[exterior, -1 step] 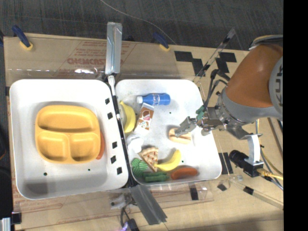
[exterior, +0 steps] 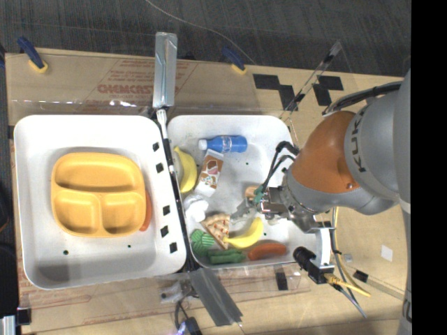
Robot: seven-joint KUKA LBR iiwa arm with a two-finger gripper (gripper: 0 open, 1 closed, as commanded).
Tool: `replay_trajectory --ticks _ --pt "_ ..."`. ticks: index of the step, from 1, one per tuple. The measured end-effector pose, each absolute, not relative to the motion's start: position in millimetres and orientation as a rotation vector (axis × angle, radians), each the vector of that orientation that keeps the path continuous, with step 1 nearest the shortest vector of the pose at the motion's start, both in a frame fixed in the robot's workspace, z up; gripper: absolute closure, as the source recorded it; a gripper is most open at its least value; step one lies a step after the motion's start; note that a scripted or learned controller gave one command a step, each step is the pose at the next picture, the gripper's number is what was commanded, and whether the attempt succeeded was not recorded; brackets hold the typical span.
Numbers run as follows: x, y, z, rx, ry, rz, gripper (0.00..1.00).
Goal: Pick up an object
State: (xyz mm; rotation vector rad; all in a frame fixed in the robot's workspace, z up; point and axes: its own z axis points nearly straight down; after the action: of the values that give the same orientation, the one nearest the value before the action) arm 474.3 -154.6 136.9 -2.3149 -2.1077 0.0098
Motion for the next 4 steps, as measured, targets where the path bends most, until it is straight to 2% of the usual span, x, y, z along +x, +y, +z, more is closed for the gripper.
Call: replay_trajectory --ticks 1,2,3,4 --pt "476.5 -192 122 -2.011 -2.408 0.001 0.00" --pt "550.8 -132 91 -2.241 -2.198 0.002 0.00" --pt "609.6 -154 110 -2.194 -2.248 0.000 0.00" --pt "654.4 -120 123 -2.137 -2.306 0.009 0.00"
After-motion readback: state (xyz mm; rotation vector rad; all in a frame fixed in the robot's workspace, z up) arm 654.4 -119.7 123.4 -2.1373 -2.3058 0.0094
